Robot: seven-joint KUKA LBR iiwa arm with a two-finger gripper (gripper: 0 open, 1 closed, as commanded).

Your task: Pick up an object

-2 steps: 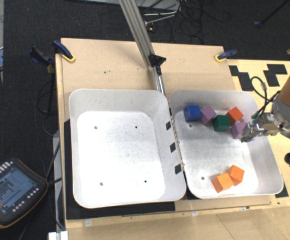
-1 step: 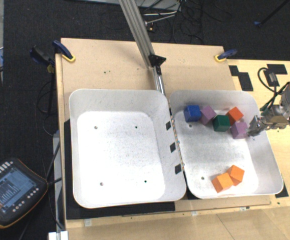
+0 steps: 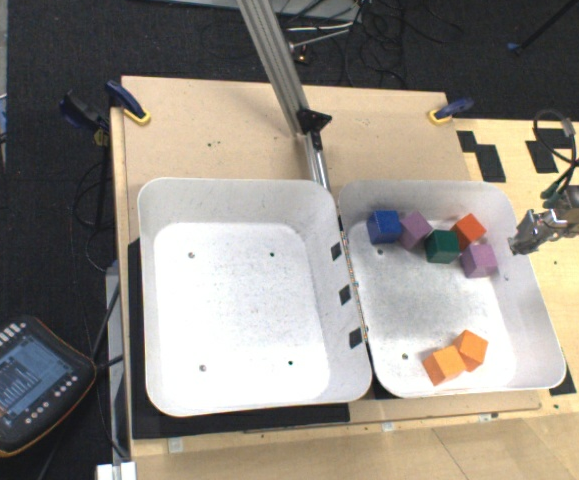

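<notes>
Wooden bench (image 3: 229, 128) under two white bins (image 3: 234, 293); no legible writing. Blue block (image 3: 383, 226), green block (image 3: 442, 247) in right bin (image 3: 529, 308). Tool (image 3: 525, 236) at rim, grip state indiscernible.

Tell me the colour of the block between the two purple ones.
Dark green block, in the camera view.

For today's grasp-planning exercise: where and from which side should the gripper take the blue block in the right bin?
Come straight down on the blue block and pinch its near and far faces. A purple block crowds its right side, so closing left-right looks riskier.
</notes>
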